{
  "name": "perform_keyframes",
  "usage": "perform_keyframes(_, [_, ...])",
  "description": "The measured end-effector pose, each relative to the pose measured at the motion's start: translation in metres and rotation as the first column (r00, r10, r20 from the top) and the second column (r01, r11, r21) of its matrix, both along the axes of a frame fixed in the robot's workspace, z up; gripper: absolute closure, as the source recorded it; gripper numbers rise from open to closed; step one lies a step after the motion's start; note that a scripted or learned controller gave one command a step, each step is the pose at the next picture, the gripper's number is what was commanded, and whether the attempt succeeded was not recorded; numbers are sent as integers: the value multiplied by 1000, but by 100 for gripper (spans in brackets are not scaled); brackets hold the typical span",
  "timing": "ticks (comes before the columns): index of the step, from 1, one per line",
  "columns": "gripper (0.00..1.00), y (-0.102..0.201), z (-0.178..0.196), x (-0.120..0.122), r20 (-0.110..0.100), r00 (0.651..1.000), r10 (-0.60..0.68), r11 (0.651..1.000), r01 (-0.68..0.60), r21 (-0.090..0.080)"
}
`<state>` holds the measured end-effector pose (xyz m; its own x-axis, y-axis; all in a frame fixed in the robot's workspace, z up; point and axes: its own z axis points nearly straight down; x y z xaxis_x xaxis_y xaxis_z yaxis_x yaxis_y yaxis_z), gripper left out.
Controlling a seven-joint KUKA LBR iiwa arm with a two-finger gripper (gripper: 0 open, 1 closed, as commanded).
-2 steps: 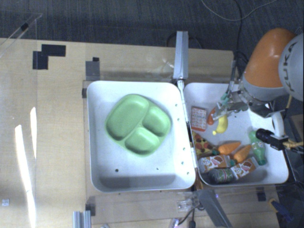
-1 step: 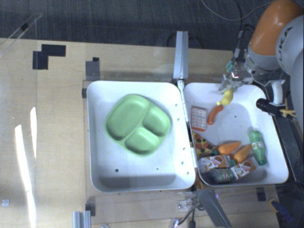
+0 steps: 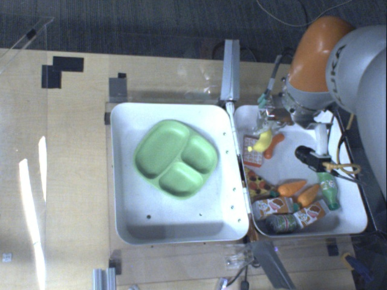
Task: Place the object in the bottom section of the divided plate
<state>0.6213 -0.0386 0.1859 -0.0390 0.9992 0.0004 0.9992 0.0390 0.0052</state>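
reaching into the right bin, plate waiting on the left

hovering low over the upper left corner of the right bin [image 3: 357,222], the gripper [image 3: 264,124] is seen just above a yellow banana-shaped toy [image 3: 262,142] and an orange piece [image 3: 274,145], so that one of them can be picked, it is judged. whether the fingers are released or clenched cannot be told; they are lost in clutter and glare. which item is the intended object cannot be settled either. the green divided plate [image 3: 175,156] is set in the left bin [image 3: 175,225], well apart, its bottom section bare, so the task is judged barely begun. the arm [image 3: 338,53] is cut off at the right. the packets along the right bin's lower edge are too small to be named.
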Motion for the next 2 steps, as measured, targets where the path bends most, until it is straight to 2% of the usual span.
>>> perform_keyframes(1, [100, 19, 23, 36, 2, 987, 158, 987, -158, -2])
perform_keyframes(2, [100, 65, 33, 49, 2, 984, 177, 984, -177, -1])
